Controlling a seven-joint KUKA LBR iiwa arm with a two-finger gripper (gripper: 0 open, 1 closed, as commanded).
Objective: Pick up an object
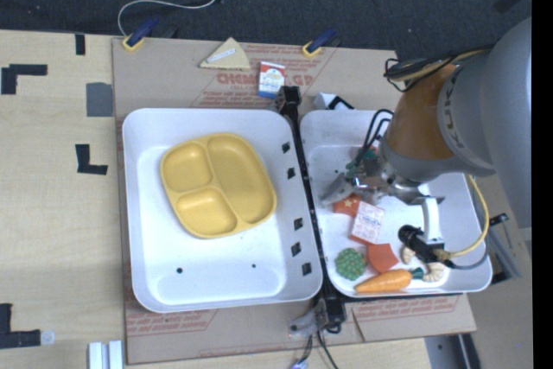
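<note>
The end effector [346, 182] hovered low in the right bin [333, 134], its spread impossible to tell. The white packet [368, 225] looked light and thin, best pinched across its edges

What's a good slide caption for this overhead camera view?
Grey KUKA arm's gripper lowered into the right white bin above toy food, near an orange plastic carrot; a yellow divided plate sits in the left white bin.

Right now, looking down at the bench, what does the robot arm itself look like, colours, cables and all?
The arm is bulky, rounded and grey, with an orange band above the wrist. Thin black cables loop along the band, and a yellow cable curves below the arm. The gripper is dark metal.
</note>
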